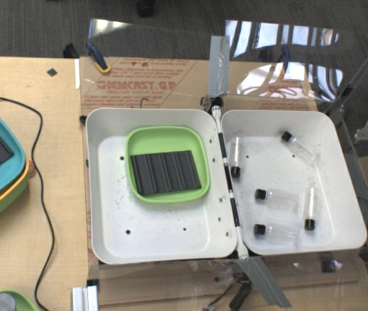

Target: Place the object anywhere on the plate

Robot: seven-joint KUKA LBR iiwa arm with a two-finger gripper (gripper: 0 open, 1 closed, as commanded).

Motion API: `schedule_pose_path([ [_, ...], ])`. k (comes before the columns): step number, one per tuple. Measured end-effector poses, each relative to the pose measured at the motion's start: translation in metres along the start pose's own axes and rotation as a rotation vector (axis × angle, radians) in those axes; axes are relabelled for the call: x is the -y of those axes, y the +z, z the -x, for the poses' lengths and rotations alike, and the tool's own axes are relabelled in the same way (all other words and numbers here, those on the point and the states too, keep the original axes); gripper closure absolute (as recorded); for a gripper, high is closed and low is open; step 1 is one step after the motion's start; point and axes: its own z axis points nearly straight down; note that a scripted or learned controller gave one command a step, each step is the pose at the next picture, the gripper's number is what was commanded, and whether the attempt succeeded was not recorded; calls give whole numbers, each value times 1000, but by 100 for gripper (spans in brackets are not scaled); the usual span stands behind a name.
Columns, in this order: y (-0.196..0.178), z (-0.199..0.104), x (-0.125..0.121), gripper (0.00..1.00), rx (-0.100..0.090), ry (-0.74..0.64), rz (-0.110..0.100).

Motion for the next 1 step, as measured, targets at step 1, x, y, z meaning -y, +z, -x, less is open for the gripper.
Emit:
schedule_pose_path([
  [1, -98, -8, -14, 0, 0, 173, -1],
])
